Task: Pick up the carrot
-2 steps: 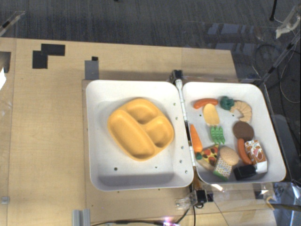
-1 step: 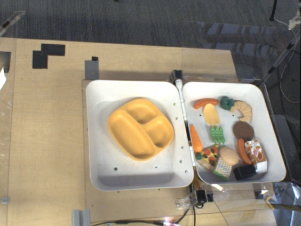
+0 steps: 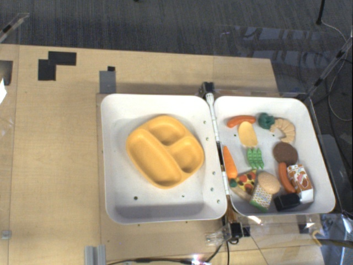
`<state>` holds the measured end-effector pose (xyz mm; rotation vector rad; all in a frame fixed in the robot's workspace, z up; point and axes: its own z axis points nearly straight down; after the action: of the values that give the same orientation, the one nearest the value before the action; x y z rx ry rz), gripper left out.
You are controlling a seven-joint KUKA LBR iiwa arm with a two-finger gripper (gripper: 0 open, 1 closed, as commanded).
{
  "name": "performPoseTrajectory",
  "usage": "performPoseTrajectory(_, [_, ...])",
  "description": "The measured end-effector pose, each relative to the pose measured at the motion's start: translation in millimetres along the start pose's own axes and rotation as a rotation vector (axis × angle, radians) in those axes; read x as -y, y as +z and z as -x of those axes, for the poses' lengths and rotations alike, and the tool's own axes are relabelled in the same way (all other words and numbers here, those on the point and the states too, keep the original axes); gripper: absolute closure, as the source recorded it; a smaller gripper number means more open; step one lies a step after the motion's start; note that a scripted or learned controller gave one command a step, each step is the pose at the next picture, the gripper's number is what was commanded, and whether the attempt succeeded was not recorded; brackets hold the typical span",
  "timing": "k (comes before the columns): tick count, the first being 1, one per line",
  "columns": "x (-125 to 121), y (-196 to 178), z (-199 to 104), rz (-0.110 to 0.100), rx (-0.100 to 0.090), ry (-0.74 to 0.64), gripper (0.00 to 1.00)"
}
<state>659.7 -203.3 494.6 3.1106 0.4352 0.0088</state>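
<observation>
Gripper state cannot be told from this view; I judge its approach must come from the right. Of the 2 bins, the left bin point(image 3: 116, 195) holds a yellow divided plate point(image 3: 164, 149). In the right bin point(image 3: 315, 142), the carrot point(image 3: 229, 162) lies against the left wall, long axis running near to far, toy food point(image 3: 255, 158) crowding its right side.

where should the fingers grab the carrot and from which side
Grip the carrot across its thicker middle, coming from straight above. It lies flat, lengthwise along the right bin's left wall, so one finger probably has to slip into the narrow gap by the wall. The pizza slice crowds its lower end.
</observation>
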Motion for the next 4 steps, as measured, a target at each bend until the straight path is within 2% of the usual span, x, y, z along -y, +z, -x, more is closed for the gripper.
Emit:
performPoseTrajectory(1, [-1, 3, -2, -0.001, -0.001, 0.055, 0.0])
performPoseTrajectory(2, [-1, -44, -4, 0.002, -0.004, 0.05, 0.0])
performPoseTrajectory(3, [0, -42, -5, -0.001, -0.001, 0.064, 0.0])
performPoseTrajectory(4, [-2, -4, -3, -0.003, 0.005, 0.072, 0.0])
